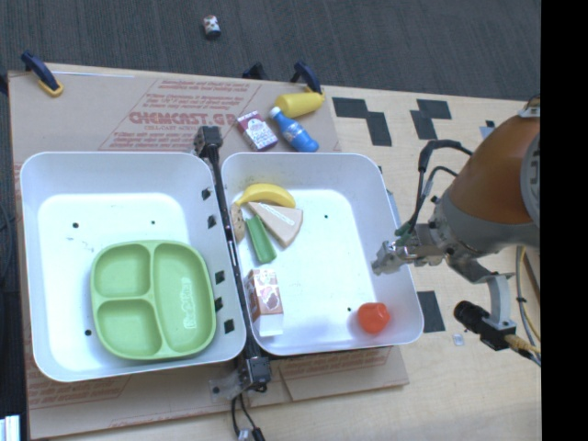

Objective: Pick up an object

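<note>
- Step: approach. The tool [386, 259] sits at the right bin's [367, 168] right rim, grasping nothing; finger state cannot be told.
- Nearest object: orange ball [373, 317], front right corner.
- Next: move inward, descend over the orange ball.

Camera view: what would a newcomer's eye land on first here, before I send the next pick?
Probably the green divided tray filling much of the left bin. Next, the right bin's small items: a banana by its top left, an orange-red ball near its bottom right corner. The grey arm's pincer sits at that bin's right rim.
</note>
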You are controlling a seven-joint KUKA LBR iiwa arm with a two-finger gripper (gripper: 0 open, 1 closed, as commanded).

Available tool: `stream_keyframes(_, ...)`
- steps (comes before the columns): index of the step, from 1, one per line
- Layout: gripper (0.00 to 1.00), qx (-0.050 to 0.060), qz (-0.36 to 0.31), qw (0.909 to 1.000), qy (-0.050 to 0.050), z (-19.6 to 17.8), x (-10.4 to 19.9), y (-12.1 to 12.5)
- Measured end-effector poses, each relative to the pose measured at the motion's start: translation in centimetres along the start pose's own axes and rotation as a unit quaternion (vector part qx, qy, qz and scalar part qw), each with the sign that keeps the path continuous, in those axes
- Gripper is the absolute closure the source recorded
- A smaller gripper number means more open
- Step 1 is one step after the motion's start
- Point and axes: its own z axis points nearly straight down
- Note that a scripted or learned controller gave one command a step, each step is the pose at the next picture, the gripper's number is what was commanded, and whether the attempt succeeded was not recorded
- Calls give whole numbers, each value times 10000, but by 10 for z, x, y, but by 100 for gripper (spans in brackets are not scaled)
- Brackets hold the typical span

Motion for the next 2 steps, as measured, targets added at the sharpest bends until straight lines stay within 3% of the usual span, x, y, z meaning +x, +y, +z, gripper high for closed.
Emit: stream_keyframes(2, 100, -1, 2, 10000, -1, 0, 0, 0)
